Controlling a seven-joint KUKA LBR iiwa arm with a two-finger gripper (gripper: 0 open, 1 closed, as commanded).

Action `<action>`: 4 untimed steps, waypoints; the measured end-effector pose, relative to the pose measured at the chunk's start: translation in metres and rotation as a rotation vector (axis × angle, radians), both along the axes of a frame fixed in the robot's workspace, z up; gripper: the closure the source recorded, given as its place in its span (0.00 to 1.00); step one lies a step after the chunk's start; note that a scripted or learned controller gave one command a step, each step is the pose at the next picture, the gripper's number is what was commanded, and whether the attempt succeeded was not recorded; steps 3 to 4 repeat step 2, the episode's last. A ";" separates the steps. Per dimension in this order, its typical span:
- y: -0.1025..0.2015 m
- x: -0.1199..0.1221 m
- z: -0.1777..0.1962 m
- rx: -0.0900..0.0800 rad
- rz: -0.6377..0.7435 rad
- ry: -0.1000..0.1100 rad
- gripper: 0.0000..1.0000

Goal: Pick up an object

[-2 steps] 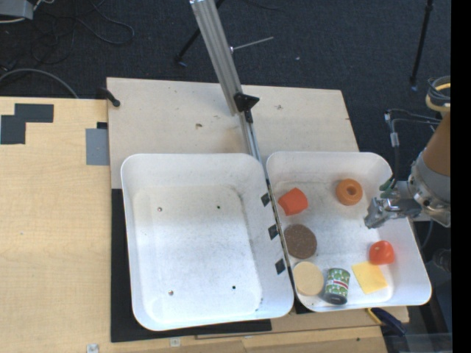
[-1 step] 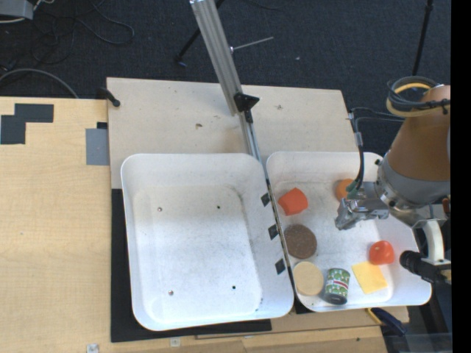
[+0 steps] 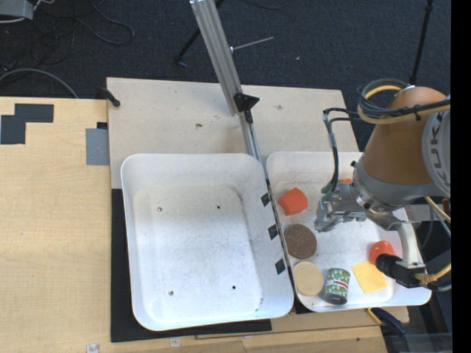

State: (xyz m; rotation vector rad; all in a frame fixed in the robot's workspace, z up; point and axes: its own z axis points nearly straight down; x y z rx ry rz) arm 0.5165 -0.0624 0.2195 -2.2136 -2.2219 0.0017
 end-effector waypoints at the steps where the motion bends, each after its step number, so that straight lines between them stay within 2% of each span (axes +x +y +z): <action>1: 0.053 0.009 0.011 -0.001 0.002 -0.002 1.00; 2: 0.106 0.023 0.013 -0.001 0.001 -0.002 1.00; 4: 0.106 0.023 0.013 -0.001 0.001 -0.002 1.00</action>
